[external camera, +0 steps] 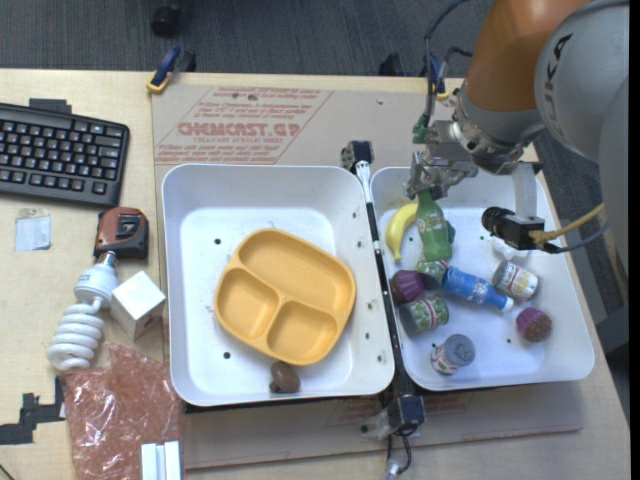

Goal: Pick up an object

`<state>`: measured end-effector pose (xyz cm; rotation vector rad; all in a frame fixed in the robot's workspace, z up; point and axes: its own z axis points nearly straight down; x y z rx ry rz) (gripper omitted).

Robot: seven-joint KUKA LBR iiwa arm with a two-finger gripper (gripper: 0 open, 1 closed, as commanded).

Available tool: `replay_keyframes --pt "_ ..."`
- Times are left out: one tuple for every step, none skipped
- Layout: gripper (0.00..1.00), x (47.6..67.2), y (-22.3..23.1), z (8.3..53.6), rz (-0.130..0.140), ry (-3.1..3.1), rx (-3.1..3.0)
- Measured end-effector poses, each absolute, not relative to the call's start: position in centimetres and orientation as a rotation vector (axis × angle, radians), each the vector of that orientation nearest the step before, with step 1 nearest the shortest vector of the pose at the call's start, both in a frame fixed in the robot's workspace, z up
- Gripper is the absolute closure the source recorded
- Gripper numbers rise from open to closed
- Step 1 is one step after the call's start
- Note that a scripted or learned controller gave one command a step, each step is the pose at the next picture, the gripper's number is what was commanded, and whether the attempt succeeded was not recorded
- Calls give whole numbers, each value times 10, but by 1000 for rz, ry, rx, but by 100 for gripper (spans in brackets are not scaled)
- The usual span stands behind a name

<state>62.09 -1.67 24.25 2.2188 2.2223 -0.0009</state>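
My gripper (428,186) hangs over the back left of the right bin (560,368). Its fingers are shut on the top of a green bottle (434,232), which hangs down from them. A yellow banana (400,230) lies just left of the bottle. Below them lie a purple item (406,286), a green can (428,312), a blue bottle (470,288), a small white can (517,280), a purple ball (534,324) and a grey-lidded jar (455,353).
The left bin (190,368) holds a yellow divided plate (285,296) and a small brown object (285,376). A black part (505,226) juts over the right bin. On the bench to the left are a keyboard (60,153), a light bulb (80,318) and a white cube (138,302).
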Motion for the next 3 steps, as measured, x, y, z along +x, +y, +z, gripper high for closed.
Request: replay_keyframes --pt "100 593 27 265 -1 2224 2218" --pt "100 547 47 269 -2 2224 2218" --pt "100 542 2 287 1 2219 2220"
